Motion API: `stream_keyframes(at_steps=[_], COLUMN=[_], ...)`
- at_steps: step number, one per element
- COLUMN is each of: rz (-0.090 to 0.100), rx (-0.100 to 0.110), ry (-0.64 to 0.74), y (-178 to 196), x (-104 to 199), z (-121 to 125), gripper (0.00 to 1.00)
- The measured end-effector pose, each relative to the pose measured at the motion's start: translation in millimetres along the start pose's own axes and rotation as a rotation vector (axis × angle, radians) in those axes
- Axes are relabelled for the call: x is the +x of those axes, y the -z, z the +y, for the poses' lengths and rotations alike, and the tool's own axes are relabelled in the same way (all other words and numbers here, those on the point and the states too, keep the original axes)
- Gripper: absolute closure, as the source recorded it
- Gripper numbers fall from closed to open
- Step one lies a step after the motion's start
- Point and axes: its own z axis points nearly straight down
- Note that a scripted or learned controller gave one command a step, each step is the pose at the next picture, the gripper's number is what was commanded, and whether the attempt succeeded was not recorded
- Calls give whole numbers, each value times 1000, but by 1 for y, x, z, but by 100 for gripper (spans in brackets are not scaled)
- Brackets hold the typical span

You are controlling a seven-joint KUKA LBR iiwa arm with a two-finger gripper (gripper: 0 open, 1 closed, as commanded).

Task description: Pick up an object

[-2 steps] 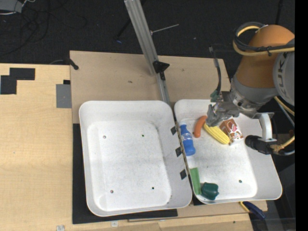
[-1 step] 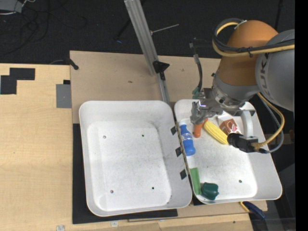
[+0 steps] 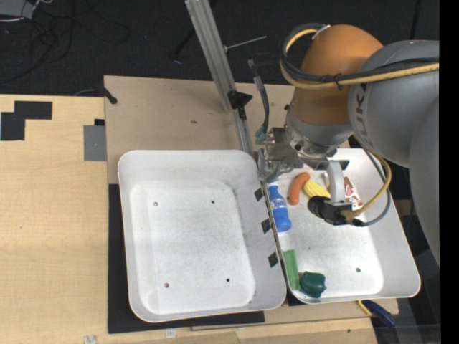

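I hang low over the right bin [image 3: 373,282], my wrist above its far left corner, close to the wall it shares with the left bin [image 3: 186,299]. My gripper [image 3: 287,165] sits under the orange band, and from here I cannot tell whether it is open or closed, or whether anything is in it. Nothing shows between its tips, so I claim no hold.

The things to choose from lie just below me. A blue bottle [image 3: 278,208] lies along the shared wall. An orange piece [image 3: 297,185] and a yellow piece [image 3: 315,189] lie side by side, just beside the bottle. Nearer the front, a green stick [image 3: 290,267] runs along the same wall, and a dark green lump [image 3: 313,284] sits at its end, near the front rim.

By my judgement this is the reach step: I am over the cluster but the pick is not yet made. The next move calls for settling on one item and coming straight down on it.

The bottle and stick hug the wall, so a jaw has little room on that side. The orange and yellow pieces crowd each other. The lump stands more apart. The middle and right of this bin offer open floor for drawing clear. A slanted metal rail [image 3: 215,63] rises behind me over the worktop [image 3: 50,192], well worth avoiding on the lift.
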Motion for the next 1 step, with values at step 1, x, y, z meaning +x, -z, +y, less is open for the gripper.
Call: stream_keyframes(at_steps=[1], rz=[1], rx=[1], ry=[0], y=[-10], x=[53], z=[10], gripper=[100])
